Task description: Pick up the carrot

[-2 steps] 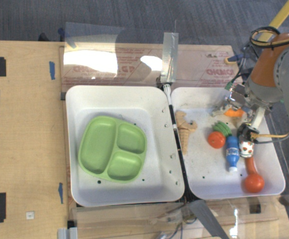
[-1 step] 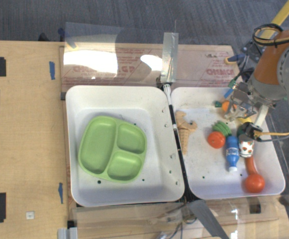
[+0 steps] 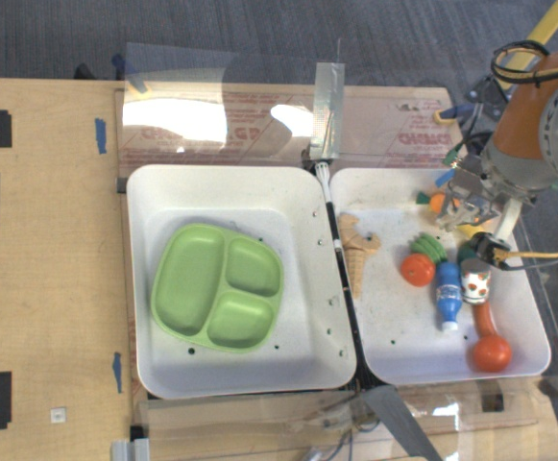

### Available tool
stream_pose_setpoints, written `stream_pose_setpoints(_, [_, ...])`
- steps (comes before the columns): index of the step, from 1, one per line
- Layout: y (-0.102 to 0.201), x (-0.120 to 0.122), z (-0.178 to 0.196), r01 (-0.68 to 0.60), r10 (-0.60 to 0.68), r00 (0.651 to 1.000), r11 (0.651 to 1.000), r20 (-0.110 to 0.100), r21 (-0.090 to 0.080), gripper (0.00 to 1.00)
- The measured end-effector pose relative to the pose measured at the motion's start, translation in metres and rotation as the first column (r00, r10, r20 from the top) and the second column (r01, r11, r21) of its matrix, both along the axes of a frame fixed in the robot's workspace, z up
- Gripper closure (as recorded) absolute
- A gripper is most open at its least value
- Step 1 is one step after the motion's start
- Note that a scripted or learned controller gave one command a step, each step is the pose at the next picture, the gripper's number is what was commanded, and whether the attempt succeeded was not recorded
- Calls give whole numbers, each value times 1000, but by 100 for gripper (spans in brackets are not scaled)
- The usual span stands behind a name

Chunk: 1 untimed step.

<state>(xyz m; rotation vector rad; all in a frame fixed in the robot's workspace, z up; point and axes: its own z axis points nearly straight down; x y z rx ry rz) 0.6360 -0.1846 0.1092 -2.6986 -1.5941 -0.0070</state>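
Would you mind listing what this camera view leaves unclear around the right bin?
- End effector: its fingers blur into the clutter beneath.
- Small orange and yellow items beside it: too small to identify.
- Carrot: green top partly hidden by neighbouring toys.
- Arm: cut off by the view's right edge.

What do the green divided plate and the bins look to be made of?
The green plate looks like moulded plastic with a matte finish: even colour, soft rounded dividers, no sharp glare. The bins, left and right, seem thin white plastic, smooth and slightly glossy, with rounded rims; I cannot rule out coated metal.
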Motion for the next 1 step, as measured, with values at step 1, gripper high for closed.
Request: stream_pose_setpoints(1, [37, -14, 100, 210, -210, 978, 978, 7, -8, 100])
